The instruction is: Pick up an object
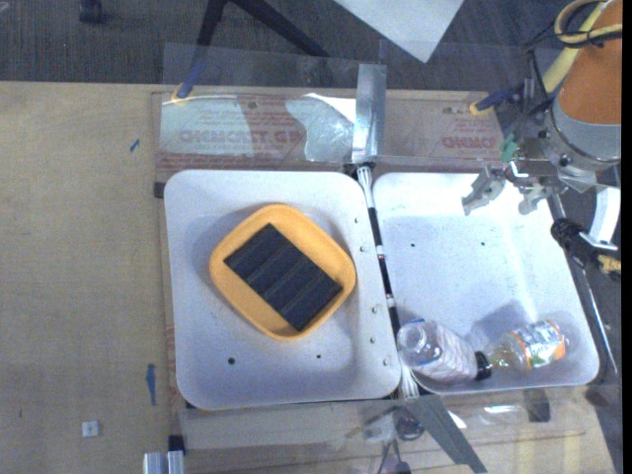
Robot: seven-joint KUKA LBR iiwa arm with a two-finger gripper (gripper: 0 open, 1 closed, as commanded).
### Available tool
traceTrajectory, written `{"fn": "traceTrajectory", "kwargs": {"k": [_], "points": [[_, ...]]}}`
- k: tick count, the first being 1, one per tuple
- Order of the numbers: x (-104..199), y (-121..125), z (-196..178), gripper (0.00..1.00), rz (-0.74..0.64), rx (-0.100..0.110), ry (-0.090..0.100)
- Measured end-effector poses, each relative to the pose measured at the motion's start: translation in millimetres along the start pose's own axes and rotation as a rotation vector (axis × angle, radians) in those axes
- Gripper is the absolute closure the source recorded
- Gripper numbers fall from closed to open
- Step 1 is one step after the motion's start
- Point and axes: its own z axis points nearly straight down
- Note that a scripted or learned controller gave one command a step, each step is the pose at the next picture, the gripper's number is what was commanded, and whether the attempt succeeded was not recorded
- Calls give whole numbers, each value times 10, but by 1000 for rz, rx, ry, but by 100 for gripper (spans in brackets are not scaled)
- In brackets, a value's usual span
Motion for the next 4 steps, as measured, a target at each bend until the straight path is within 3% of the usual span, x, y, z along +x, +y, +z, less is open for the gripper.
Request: {"fn": "traceTrajectory", "kwargs": {"k": [1,2,3,4], "points": [[290,-601,1695,0,76,-11,0],[502,-829,55,0,65,-1,-1],[143,-1101,1699,0,310,-8,1],[94,-796,988,0,301,0,-1]]}}
